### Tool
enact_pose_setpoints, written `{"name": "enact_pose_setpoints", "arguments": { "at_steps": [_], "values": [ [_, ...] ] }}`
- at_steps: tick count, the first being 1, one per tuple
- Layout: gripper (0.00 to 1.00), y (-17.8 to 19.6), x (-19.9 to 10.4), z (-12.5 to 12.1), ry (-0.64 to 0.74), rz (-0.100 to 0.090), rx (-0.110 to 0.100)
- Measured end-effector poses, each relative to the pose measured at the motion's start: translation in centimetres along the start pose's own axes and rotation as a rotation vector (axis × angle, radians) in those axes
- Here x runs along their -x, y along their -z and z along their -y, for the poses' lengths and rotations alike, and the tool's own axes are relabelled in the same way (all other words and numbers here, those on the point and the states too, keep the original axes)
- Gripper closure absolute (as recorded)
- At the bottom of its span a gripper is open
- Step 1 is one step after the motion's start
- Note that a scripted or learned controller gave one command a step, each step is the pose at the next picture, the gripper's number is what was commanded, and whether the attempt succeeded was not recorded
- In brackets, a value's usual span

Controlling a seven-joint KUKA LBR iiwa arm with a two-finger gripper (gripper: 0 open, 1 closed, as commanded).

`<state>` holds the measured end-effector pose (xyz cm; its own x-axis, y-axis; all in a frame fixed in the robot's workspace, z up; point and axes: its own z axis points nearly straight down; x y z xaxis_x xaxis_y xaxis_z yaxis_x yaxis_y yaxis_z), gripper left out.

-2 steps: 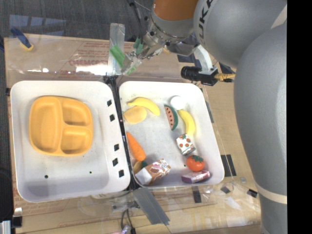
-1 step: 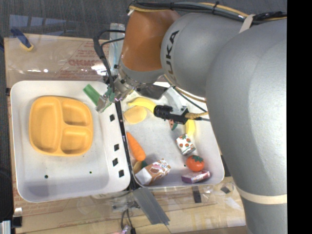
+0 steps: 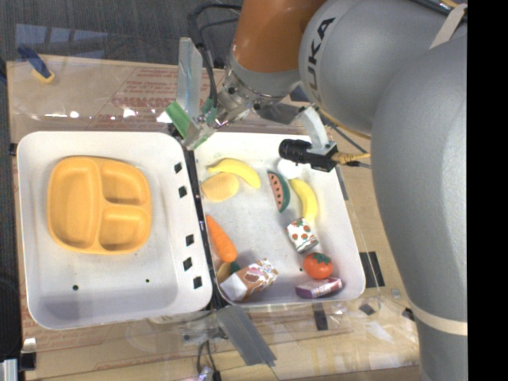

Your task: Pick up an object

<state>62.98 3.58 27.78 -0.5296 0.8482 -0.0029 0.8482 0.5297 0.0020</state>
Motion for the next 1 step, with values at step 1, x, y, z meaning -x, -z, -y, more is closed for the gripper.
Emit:
{"name": "enact_pose_setpoints", "arguments": {
  "at_steps": [1],
  "values": [
    [1.0,-1.4,2.46,7.86,0.441,-0.003,-0.003]
  ]
}}
